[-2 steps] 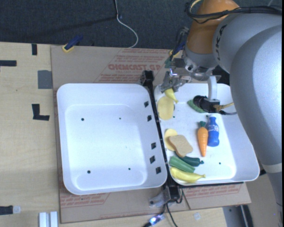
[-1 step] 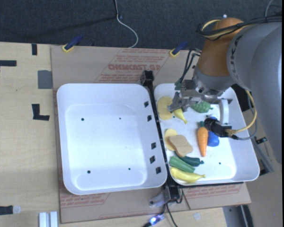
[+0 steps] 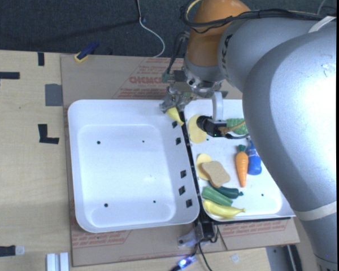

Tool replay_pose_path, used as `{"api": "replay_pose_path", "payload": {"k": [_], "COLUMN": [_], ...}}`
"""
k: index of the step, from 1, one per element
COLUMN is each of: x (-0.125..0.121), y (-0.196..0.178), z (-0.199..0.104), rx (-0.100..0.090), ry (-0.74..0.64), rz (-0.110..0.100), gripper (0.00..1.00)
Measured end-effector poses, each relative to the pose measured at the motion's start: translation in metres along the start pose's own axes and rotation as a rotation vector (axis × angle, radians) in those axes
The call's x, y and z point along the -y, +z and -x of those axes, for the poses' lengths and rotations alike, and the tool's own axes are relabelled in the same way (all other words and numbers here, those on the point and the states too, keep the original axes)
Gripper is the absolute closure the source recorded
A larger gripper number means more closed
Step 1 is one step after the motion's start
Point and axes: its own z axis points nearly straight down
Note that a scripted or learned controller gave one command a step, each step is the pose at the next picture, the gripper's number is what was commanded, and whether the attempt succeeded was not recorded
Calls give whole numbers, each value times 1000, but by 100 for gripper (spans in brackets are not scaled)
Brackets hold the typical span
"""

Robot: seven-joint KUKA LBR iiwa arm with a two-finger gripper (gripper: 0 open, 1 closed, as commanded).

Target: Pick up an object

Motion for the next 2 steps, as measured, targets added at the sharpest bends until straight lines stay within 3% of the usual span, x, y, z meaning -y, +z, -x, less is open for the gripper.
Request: {"api": "replay_pose_path", "payload": {"k": [1,2], "x": [2,1], "y": [9,-33], "z": [-80,-123], "rx": [-2,-1], "ry": [2,5], "rz": [-5,-2], "gripper": [100,100]}}
